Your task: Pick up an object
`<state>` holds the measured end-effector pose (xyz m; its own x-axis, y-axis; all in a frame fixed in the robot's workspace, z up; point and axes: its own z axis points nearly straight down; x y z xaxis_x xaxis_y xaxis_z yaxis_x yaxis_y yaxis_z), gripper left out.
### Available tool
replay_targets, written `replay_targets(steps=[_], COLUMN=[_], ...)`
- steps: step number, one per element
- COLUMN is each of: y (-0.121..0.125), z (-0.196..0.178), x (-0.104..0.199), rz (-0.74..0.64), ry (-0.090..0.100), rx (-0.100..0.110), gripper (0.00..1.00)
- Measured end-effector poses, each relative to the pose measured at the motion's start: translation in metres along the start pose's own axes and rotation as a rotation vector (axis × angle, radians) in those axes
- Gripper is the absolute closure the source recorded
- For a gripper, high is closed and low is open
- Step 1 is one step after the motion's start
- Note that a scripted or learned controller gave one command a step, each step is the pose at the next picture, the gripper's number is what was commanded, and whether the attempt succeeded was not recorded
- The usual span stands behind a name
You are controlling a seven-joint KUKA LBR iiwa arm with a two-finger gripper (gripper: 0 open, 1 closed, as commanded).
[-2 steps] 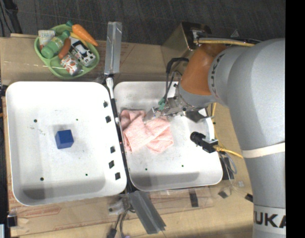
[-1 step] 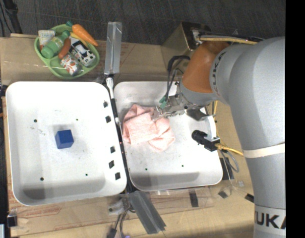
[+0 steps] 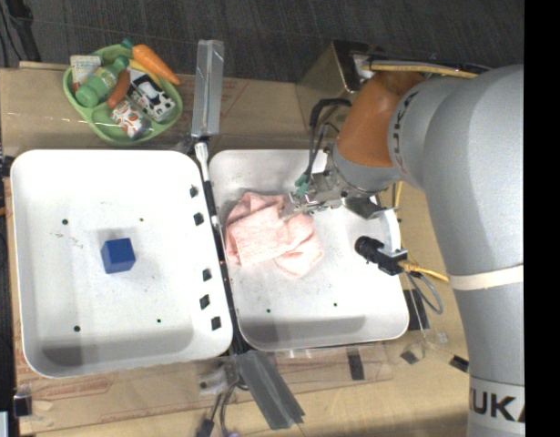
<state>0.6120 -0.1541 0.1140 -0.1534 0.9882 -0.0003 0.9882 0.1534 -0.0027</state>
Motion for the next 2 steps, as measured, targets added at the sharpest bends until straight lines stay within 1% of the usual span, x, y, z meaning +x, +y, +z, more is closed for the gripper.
replay_targets(steps=[1, 2], y=[0.019, 0.03], z=[-0.078, -0.083], x=[0.072, 0.072], rz=[-0.102, -0.456], ry=[0.001, -0.002], rx=[-0.001, -0.003], gripper=[1.0, 1.0])
